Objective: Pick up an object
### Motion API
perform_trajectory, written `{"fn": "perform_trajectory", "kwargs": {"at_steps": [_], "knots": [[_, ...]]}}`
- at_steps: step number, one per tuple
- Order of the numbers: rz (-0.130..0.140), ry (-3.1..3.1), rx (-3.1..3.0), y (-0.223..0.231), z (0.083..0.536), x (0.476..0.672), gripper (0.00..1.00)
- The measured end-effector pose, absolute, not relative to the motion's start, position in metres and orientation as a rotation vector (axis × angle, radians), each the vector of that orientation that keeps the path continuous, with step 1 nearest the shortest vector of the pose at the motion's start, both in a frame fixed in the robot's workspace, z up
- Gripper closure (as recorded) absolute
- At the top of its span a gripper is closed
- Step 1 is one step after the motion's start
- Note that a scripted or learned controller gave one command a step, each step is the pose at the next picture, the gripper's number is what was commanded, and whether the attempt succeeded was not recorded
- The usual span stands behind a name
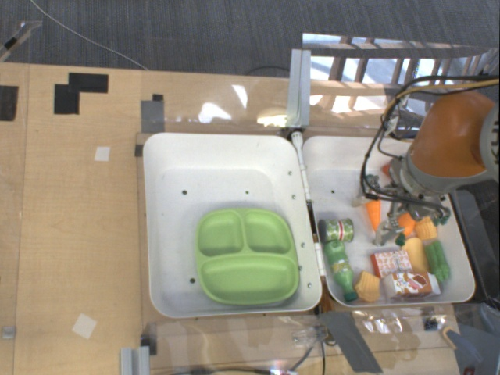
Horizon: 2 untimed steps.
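From above, my arm (457, 135) reaches in over the right bin (344, 174), my pincer (396, 223) low among the toy food (402, 264) heaped in its near right corner; I cannot tell how far it is open. A green divided plate (248, 255) lies in the left bin (180, 170). The wooden bench (70, 225) meets dark grey carpet (195, 14) beyond.

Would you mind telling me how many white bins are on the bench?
2. The left bin holds a green divided plate; the right bin holds toy foods, with the arm above it.
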<state>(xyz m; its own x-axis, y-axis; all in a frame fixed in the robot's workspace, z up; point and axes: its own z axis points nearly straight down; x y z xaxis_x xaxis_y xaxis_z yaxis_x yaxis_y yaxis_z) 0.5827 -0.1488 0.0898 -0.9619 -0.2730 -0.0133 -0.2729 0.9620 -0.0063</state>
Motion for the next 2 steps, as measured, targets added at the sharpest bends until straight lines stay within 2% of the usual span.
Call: {"fn": "perform_trajectory", "kwargs": {"at_steps": [1,2], "knots": [[-0.012,3.078,-0.437,-0.147,0.105,0.588,1.0],[-0.005,3.119,-0.027,-0.142,0.282,0.658,1.0]]}}
